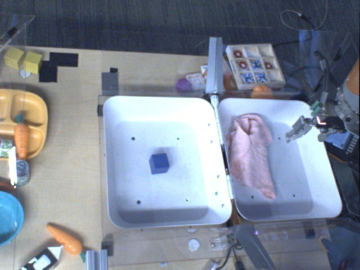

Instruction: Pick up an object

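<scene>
The bench (73, 167) is pale tan wood. Two white bins stand on it side by side, touching along their inner edges: the left bin (121, 207) and the right bin (326, 198). At the far left edge lies a yellow tray (35, 114), with a blue bowl (8, 218) nearer the front. An orange carrot (66, 238) lies by the front left corner. Two yellow blocks (23, 59) sit at the back left, with black blocks (56, 63) just beside them. Behind the bins lie a purple thing (183, 85) and a tic-tac-toe board (254, 65). A grey post (214, 66) stands at the back between the bins.
</scene>
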